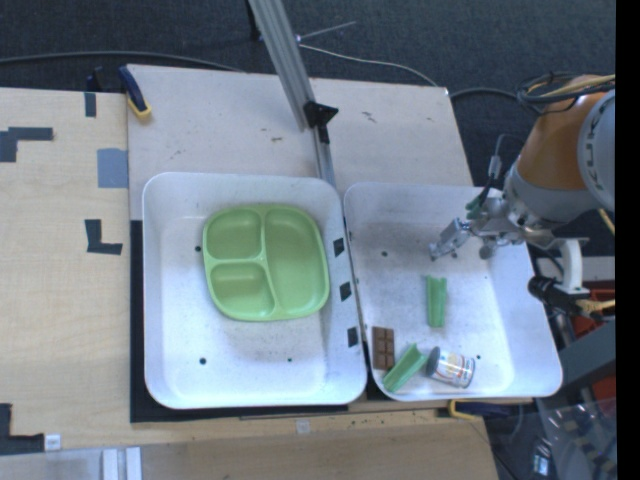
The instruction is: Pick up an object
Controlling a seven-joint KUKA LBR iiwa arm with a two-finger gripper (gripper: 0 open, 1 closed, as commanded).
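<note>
My gripper (461,250) hangs over the upper right part of the right bin (395,223), its two fingers spread open with nothing between them. A little below it lies a green stick (436,301), upright in the view and apart from the fingers. Near the bin's front edge sit a brown chocolate bar (383,347), a slanted green block (403,367) and a small silver can (452,367) on its side, close together.
The left bin (170,298) holds a green divided plate (267,262). A grey metal pole (288,53) slants in from the top down to the seam between the bins. A blue and yellow tool (135,93) lies on the bench at the back left.
</note>
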